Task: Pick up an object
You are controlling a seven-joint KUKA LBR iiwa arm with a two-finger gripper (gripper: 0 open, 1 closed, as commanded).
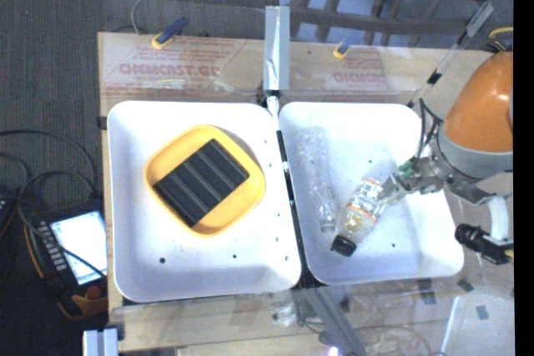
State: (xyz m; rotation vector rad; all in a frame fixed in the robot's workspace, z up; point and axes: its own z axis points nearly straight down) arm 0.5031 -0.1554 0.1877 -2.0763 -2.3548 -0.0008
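Lying in the right bin (434,258): a clear plastic bottle (360,214), on its side, dark cap (343,245) pointing toward the near edge, neck end lower left, base end upper right. Lying just left of it, and possibly touching it: a second clear, crumpled plastic item (317,179), hard to make out against the white floor.

Reaching in from the right: grey arm with orange band (488,100). Hovering at or against the upper right end of the bottle: end effector (407,177). Finger state: cannot tell, tips too small and blurred; no grasp on the bottle confirmed.

Resting in the left bin (125,263): a yellow rounded-square tray-like object (205,179) with a black ribbed insert, tilted diagonally, well apart from the bottle.

Supporting both bins: tabletop (192,67), with two yellow-and-blue clamps along the far edge.
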